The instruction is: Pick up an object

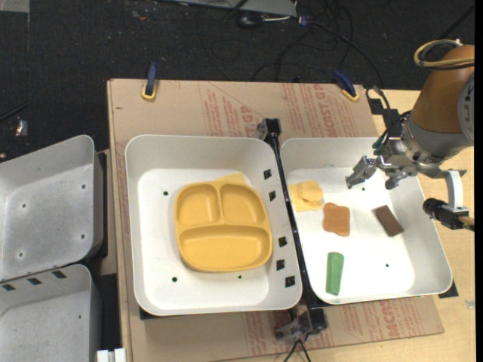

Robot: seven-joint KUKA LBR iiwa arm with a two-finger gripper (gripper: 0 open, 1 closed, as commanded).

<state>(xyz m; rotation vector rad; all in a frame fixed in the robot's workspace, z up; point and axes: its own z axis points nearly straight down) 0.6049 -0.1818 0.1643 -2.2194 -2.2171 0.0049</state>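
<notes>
so the grey arm with the orange band (pixel 441 100) comes in from the upper right of the frame and its two-finger gripper (pixel 377 172) hangs over the upper right part of the right shallow white bin (pixel 430 270). fingers look spread apart, one dark tip (pixel 359 173) pointing left and the other lower and to the right of it, and there's nothing between them, so it isn't holding anything.

stuff lying in that right bin: a pale yellow flat chunk (pixel 307 196) near the bin's left wall, an orange-brown rounded slab (pixel 336 219) just beside it down and to the right, a small dark brown rectangular block (pixel 388 220) further right, and a green stick-shaped piece (pixel 334 272) lower down toward the bottom centre of the bin. the brown block is the one closest to the gripper, sitting below it in the frame, but they're apart. all four pieces rest flat on the bin floor, none touching each other as far as i can tell.

left white bin (pixel 147 202) holds a yellow plastic divided plate with three compartments (pixel 223 226), roughly in the middle of the frame.

both bins rest on a brown cardboard sheet (pixel 211 104).
</notes>
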